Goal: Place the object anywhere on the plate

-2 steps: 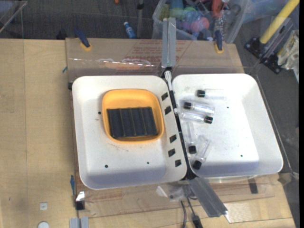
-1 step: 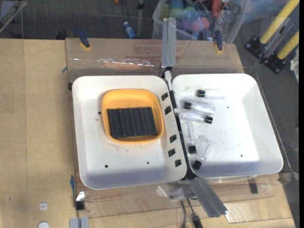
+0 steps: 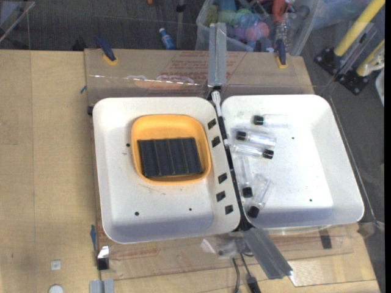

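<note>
How the claw stands I cannot tell from my seat, so I start at the bins. The left bin (image 3: 116,212) carries an orange plate (image 3: 142,129) with rounded corners, sitting a little toward the far side. A dark ribbed rectangular block (image 3: 170,157) lies flat on the plate, covering most of its floor, with its long edge running left to right. The right bin (image 3: 317,182) holds a loose scatter of clear vials with black caps, all on their sides and bunched on the half near the seam between the bins: one far vial (image 3: 266,121), two middle vials (image 3: 255,144) lying close together, and a near cluster of vials (image 3: 252,188) reaching to the bin's front left corner. None of the vials touches the plate. A row of small black squares (image 3: 220,160) runs along the seam. Beyond the bins, a grey metal bar (image 3: 215,54) stands at the seam, and a clear tub of coloured toys (image 3: 263,11) sits behind the wooden bench (image 3: 43,163).
</note>
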Controlling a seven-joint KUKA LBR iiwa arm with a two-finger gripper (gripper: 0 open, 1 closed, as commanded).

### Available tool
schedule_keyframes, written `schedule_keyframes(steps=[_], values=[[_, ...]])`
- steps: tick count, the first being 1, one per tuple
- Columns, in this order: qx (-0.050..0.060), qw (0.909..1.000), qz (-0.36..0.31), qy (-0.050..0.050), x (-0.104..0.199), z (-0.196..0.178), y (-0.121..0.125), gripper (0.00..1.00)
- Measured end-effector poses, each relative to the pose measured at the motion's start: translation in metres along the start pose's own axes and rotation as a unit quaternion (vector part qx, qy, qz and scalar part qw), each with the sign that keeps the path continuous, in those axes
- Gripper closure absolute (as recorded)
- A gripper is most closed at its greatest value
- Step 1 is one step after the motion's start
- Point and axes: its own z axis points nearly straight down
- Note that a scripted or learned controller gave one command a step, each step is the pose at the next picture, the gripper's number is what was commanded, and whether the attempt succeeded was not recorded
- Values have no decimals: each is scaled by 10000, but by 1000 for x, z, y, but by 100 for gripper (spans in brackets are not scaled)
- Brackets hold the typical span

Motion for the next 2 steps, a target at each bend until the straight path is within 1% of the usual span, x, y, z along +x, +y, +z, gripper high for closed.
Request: schedule_keyframes(steps=[1, 2], values=[[29, 10000, 20, -60, -1, -13, -1, 100], [-10, 9945, -1047, 3, -46, 1, -21, 100]])
